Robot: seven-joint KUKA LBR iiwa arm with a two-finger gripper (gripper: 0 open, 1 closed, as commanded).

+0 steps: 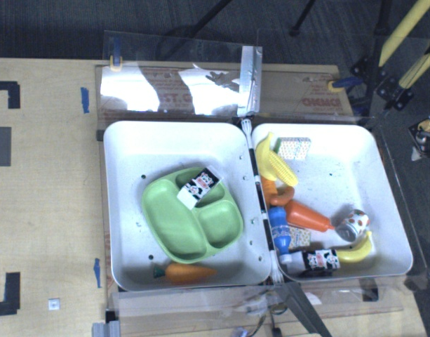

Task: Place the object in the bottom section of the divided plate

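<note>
A green divided plate (174,223) lies in the left bin (123,160). A small black-and-white carton with a cow print (198,187) rests in the plate's upper compartment, at its top right. An orange carrot with a green top (183,273) lies on the bin floor just below the plate's lower edge.
The right bin (341,160) holds a yellow corn cob (274,163), a speckled box (293,148), an orange carrot (307,217), a blue bottle (278,227), a round can (354,224), a yellow banana (359,250) and a dark cow-print carton (318,260). A clear panel (179,83) stands behind the bins.
</note>
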